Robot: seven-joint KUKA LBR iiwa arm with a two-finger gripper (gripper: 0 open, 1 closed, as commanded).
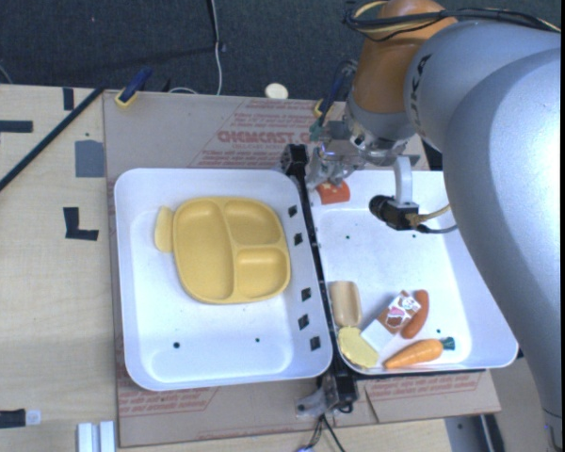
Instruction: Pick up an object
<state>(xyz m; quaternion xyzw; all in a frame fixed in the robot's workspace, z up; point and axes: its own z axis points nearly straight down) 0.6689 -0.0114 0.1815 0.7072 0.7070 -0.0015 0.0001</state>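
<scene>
Two white bins sit side by side: the left bin (141, 347) holds a yellow tray (231, 250), and the right bin (471, 290) has the toy food. The gripper (334, 169) hangs low over the far corner of the right bin, just above a small orange block (334, 193), but I cannot tell how its jaws stand. A carrot (412, 353), a hot dog (414, 314), a bread roll (346, 301) and a yellow slice (358, 347) lie near the front edge, well apart from the gripper.

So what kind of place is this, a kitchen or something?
More likely a robotics lab: a grey arm reaches over two white bins, the food is toys like a carrot, and loose cables trail behind the bench.
</scene>
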